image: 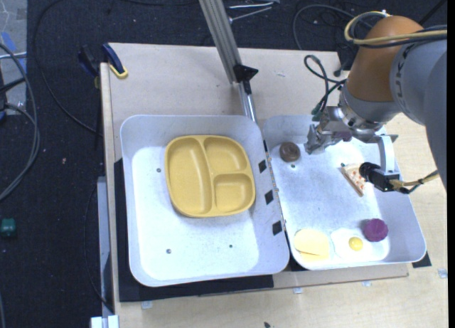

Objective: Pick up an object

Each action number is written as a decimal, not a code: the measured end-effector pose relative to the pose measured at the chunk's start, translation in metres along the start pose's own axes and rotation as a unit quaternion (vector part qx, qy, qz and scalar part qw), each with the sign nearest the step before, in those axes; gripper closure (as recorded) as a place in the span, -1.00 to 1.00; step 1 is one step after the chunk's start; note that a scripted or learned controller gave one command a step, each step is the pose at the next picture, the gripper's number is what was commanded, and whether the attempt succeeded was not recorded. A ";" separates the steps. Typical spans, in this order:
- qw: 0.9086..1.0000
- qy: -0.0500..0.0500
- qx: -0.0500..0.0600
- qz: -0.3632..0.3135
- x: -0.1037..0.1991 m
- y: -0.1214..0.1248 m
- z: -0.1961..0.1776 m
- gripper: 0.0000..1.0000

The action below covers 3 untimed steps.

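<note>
My gripper (316,141) hangs over the back of the right bin (405,209), under the grey arm with its orange band (380,49). A small brown round object (288,151) lies just to its left, apart from it. A pizza-slice toy (352,178) rests to the gripper's lower right. Along the bin's front edge sit a pale yellow piece (311,242), a fried-egg toy (351,244) and a purple lump (375,230). Nothing shows in the gripper's grasp.
The left bin (142,248) holds a yellow divided plate (210,176). A slanted metal pole (222,28) rises from the back, ending near the seam between the bins. Cables loop beside the arm's wrist (320,77). Black clips (270,195) sit along the bins' shared rim.
</note>
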<state>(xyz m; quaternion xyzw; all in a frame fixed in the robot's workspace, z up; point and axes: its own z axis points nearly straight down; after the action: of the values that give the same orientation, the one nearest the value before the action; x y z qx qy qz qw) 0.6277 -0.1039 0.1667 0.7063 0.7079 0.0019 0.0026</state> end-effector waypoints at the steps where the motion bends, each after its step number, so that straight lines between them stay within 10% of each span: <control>1: 1.000 0.000 0.000 -0.001 0.003 0.010 -0.059 1.00; 2: 1.000 0.000 -0.001 -0.001 0.006 0.015 -0.123 1.00; 3: 1.000 0.001 0.005 -0.002 0.051 -0.006 -0.104 1.00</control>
<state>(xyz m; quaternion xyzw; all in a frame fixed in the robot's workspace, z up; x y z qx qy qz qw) 0.6207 -0.0524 0.2708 0.7048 0.7094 -0.0007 -0.0012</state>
